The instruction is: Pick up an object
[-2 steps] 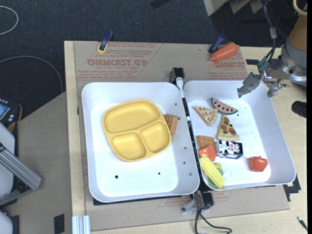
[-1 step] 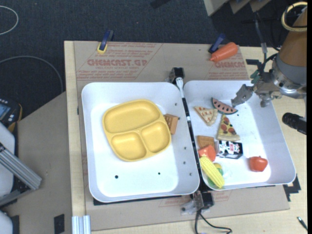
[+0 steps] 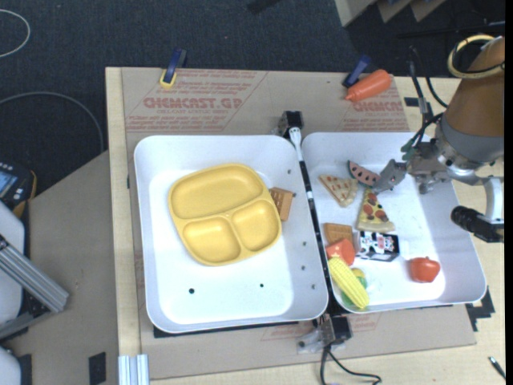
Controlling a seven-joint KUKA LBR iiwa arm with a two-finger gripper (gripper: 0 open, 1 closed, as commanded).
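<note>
My gripper [image 3: 391, 176] hangs over the upper middle of the right bin [image 3: 457, 291], on the grey arm with its orange band. It is just right of a watermelon slice [image 3: 362, 172] and above a pizza slice [image 3: 373, 212]. Nothing shows between its tips. Also in this bin are a waffle wedge [image 3: 339, 188], a piece of toast [image 3: 337, 233], a red pepper [image 3: 342, 251], a corn cob [image 3: 349, 284], a black-and-white packet [image 3: 377, 245] and a red tomato [image 3: 424, 269].
The left bin [image 3: 160, 295] holds a yellow divided plate [image 3: 224, 212] with a brown toast piece [image 3: 281, 202] at its right side. An orange carrot [image 3: 369, 85] lies on the bench behind the right bin. A clamp [image 3: 170, 70] sits at the back left.
</note>
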